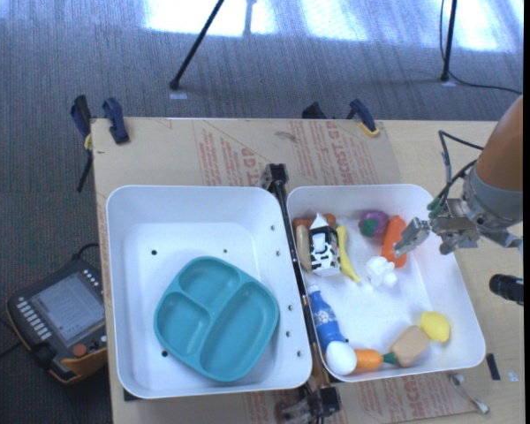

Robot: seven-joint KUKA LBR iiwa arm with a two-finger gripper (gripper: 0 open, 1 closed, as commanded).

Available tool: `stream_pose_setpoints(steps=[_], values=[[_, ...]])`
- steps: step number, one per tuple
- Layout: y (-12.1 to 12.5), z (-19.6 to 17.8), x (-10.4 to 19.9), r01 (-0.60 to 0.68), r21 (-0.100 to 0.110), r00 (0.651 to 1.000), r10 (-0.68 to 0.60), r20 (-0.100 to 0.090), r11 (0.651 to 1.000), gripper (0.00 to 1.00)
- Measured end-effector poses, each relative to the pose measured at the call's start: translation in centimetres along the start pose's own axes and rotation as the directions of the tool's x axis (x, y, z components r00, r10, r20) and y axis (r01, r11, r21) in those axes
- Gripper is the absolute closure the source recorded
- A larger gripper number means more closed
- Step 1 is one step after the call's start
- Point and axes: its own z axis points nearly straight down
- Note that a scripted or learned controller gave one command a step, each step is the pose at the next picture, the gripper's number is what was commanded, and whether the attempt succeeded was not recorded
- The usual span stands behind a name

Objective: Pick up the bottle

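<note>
I am working over a pale board bench clamped at its far edge, set on grey ribbed carpet with bright patches of light along the top. Tripod legs stand on the carpet beyond the bench, and a teach pendant lies on the floor at the left.

Two white bins sit side by side, touching along their inner walls. The left bin holds a teal divided plate, lying toward its near right part, with bare floor around its far and left sides.

The right bin is crowded. The bottle lies flat along the left wall, blue with a white cap end pointing to the far side, close against the rim. Just beyond it stands a cow-patterned carton with a banana beside it. A white egg touches the bottle's near end, with a carrot beside that, then a tan piece and a lemon. The middle of the bin floor is open.

My gripper hangs over the bin's far right part, near an orange piece and a white lump, well apart from the bottle. I cannot tell how my fingers stand.
</note>
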Motion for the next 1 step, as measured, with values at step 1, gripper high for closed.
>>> stream_pose_setpoints(steps=[1], values=[[-0.99, 11.05, 5.17, -0.250, 0.003, 0.968, 0.250, 0.000, 0.968, 0.00]])
